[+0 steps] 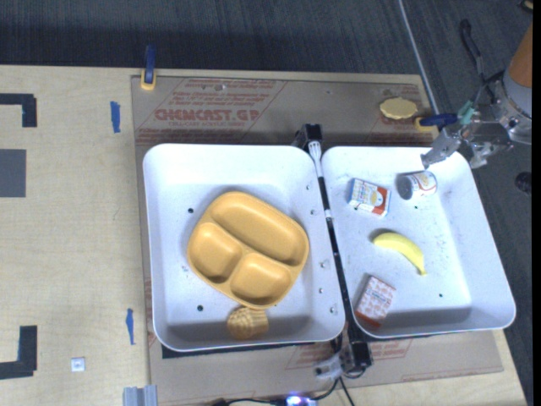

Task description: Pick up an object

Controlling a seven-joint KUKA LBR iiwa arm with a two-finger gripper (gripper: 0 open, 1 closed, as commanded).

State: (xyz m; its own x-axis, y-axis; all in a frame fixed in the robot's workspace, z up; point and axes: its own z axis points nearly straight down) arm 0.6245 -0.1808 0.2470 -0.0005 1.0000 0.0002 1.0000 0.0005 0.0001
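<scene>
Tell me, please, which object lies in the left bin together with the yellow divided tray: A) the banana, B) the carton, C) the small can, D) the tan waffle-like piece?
D: the tan waffle-like piece lies at the near edge of the yellow divided tray in the left bin.

- The brown cardboard sheet [221,108] under the bins bears faded red print reading roughly "CHEMCAST GP"; the smaller line above it is too faint to read.
- The small cartons [367,196] and the can [417,183] carry labels too small to read.
</scene>
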